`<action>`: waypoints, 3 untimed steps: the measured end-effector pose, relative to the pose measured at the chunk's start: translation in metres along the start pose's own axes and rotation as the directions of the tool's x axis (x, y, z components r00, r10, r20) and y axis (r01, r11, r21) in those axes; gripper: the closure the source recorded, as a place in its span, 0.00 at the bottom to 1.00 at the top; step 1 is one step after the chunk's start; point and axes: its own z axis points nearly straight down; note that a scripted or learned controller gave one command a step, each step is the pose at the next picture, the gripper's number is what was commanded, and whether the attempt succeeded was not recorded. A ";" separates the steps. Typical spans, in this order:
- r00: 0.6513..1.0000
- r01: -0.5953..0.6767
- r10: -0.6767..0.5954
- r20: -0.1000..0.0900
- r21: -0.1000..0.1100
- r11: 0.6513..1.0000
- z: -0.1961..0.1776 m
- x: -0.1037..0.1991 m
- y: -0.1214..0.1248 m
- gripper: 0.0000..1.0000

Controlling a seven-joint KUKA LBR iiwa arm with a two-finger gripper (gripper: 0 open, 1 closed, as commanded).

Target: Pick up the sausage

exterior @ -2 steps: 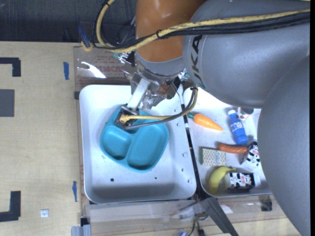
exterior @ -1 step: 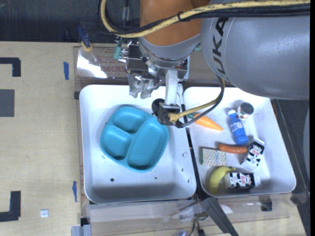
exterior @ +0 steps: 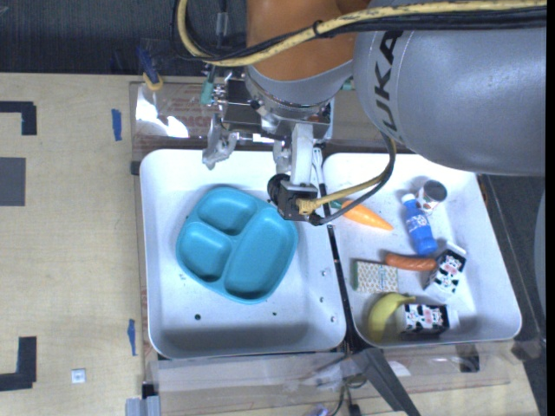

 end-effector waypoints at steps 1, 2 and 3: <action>0.961 -0.278 0.278 0.001 0.001 0.961 -0.074 -0.004 -0.059 0.00; 0.962 -0.275 0.275 0.001 0.000 0.962 -0.084 -0.003 -0.059 1.00; 0.962 -0.271 0.271 0.000 -0.002 0.962 -0.094 -0.001 -0.059 1.00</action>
